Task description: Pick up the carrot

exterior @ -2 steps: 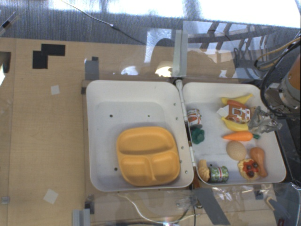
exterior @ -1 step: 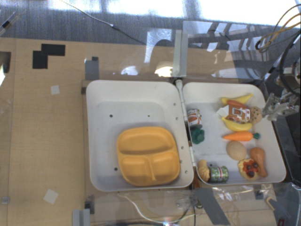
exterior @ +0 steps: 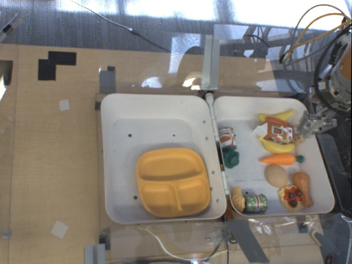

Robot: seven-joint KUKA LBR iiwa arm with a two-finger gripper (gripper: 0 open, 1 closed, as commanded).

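Observation:
The carrot (exterior: 279, 159) is orange with a green stub at its right end. It lies on its side in the middle of the right bin (exterior: 242, 111). My gripper (exterior: 312, 125) hangs over the bin's right rim, up and to the right of the carrot and apart from it. It is close to the right end of the lower banana (exterior: 275, 145). Nothing shows in its grasp.
Around the carrot lie a red-and-white carton (exterior: 279, 131), an upper banana (exterior: 278, 116), an egg (exterior: 276, 175), a drumstick (exterior: 302, 186), a pizza piece (exterior: 290, 197), two cans (exterior: 256, 203) (exterior: 226, 137) and a green toy (exterior: 230, 158). The left bin (exterior: 126, 114) holds a yellow divided plate (exterior: 173, 181).

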